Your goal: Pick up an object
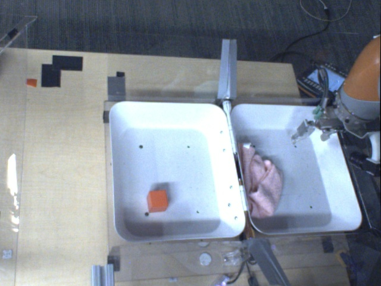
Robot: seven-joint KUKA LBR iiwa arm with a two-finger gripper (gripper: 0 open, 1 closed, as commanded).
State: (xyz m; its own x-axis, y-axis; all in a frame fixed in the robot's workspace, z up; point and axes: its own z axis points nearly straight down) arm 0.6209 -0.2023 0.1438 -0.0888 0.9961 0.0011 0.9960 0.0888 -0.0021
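**Claw over the right bin, cube and cloth lying in the bins**

The arm (pixel 363 79) comes in from 3 o'clock, its orange band at the frame's edge. The claw (pixel 309 127) hangs over the upper right part of the right bin (pixel 345 216), toward 2 o'clock of that bin. Whether it is spread or pressed together I cannot tell (it is small and blurred here), and nothing shows between its tips.

A crumpled pink cloth (pixel 262 183) lies in the right bin against its left wall, at about 9 o'clock, well apart from the claw.

An orange cube (pixel 158 201) sits in the left bin (pixel 119 159), toward 7 o'clock, near the lower wall.

Both bins rest side by side on the pale wooden worktop (pixel 59 159), with a grey metal bar (pixel 227 70) standing at 12 o'clock above their shared edge.
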